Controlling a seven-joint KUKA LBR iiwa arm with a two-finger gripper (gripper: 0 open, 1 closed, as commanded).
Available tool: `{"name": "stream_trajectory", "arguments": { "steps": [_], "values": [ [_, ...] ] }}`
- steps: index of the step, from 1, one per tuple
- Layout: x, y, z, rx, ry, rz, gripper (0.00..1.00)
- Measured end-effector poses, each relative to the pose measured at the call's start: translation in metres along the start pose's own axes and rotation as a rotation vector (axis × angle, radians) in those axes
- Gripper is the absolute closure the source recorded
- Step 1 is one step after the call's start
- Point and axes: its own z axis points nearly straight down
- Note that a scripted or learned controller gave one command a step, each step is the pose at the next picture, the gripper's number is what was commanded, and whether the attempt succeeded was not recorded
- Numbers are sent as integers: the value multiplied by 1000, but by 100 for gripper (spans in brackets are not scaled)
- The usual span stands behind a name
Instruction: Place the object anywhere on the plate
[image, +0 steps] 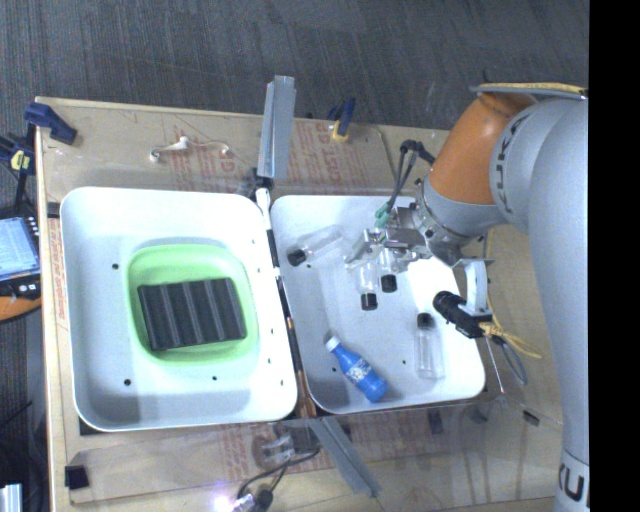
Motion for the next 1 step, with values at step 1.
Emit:
{"name": "stream_trajectory", "arguments": {
  "steps": [1],
  "values": [
    [0,0,0,0,0,0,0]
  ]
}}
